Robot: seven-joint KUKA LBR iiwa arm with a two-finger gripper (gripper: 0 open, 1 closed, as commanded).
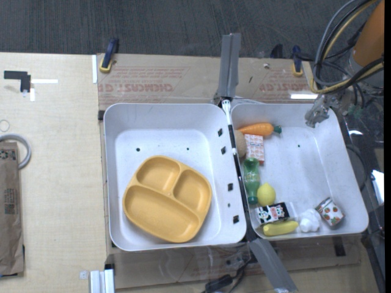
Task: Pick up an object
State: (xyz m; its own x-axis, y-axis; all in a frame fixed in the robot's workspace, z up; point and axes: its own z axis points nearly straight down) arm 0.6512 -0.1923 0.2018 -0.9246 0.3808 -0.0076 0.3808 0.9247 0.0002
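My gripper (317,113) hangs over the back right corner of the right bin (317,163), with nothing visibly in it. Along that bin's left wall lie an orange carrot (256,129), a red-and-white packet (254,147), a green bottle (251,173) and a yellow lemon (266,194). At the front lie a black-and-white carton (271,212), a yellow banana-like piece (280,227), a white lump (310,221) and a small printed box (330,212). All of these rest well away from the gripper, to its left and front.
The left bin (122,133) holds a yellow divided plate (167,198). The arm's orange band (370,32) and looped cables (336,47) stand at the upper right. A cardboard sheet (165,78) lies behind the bins, and a brown bag (9,212) at the far left.
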